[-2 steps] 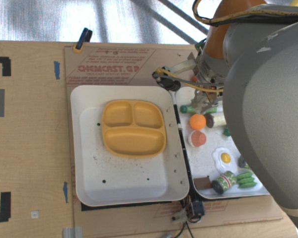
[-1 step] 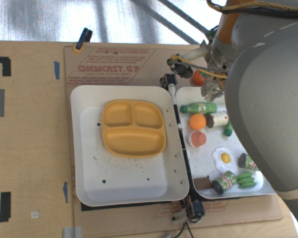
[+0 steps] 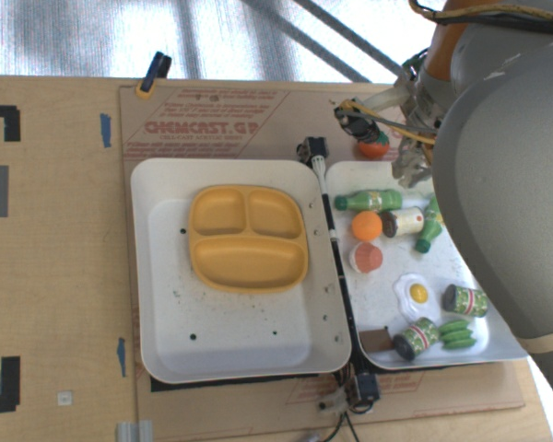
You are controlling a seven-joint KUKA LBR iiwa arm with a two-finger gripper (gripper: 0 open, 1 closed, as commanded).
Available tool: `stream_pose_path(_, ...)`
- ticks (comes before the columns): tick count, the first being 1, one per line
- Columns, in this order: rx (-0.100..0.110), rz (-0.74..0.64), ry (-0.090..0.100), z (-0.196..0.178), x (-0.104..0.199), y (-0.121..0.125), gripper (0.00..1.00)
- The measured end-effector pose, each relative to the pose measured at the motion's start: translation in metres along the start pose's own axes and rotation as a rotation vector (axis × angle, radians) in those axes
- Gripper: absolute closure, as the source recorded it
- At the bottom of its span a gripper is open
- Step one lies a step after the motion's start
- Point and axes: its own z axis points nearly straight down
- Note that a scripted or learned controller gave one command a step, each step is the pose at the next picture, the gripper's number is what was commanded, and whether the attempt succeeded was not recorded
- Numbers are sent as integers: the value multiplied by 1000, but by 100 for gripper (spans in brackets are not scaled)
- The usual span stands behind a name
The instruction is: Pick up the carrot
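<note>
A small orange-red piece with a green top, which I take for the carrot (image 3: pixel 373 145), shows at the far rim of the right bin (image 3: pixel 498 350). My gripper (image 3: pixel 408 166) hangs just right of it, over the bin's far end, mostly hidden by the grey arm (image 3: pixel 507 173). Wires run from the wrist across the carrot's top. I cannot tell whether the carrot rests on the cardboard or hangs from the gripper.
The left bin (image 3: pixel 166 339) bears a yellow divided plate (image 3: pixel 249 238). In the right bin lie a green bottle (image 3: pixel 369 200), an orange ball (image 3: pixel 367 226), a red slice (image 3: pixel 367 259), a fried egg (image 3: pixel 413 293) and several small cans and green pieces.
</note>
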Motion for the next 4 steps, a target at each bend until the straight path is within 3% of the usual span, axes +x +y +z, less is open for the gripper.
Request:
stream_pose_path(1, 0, 0, 0, -41, -14, 43, 100)
stream_pose_path(2, 4, -90, -5, -2, -24, 103, 100)
stream_pose_path(3, 1, -1, -1, -17, -42, 160, 100)
stream_pose_path(4, 5, -46, -5, 25, -42, 174, 100)
